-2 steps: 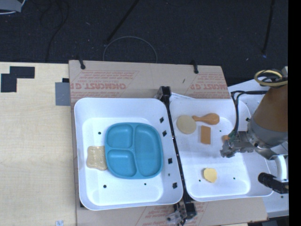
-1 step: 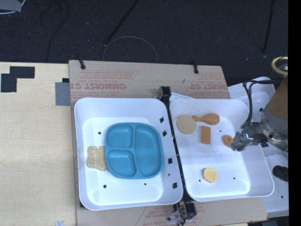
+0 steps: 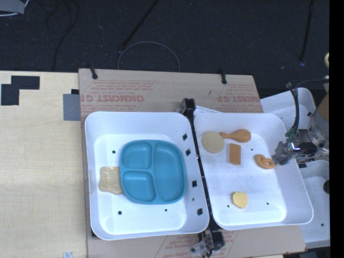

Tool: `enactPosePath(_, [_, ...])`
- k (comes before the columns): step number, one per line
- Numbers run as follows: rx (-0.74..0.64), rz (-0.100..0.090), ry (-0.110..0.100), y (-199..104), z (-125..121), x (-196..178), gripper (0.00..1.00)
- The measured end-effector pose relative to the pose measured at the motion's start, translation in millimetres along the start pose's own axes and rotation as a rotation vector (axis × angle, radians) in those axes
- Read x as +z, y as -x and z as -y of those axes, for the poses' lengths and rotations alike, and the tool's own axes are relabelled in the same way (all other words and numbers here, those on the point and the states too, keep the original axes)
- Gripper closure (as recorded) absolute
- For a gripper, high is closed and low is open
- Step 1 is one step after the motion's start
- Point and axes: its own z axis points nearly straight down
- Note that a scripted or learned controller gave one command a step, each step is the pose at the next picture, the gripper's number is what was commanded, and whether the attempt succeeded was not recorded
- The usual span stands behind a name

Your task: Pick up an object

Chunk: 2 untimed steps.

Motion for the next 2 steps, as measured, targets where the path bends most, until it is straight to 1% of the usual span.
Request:
enactPosePath(1, [-0.003, -0.004, -0.007, -50.7, 0.2, 9.1, 1.0])
enactPosePath(2, [-0.003, -0.003, -0.006, -93.4, -15.5, 10.9, 1.0])
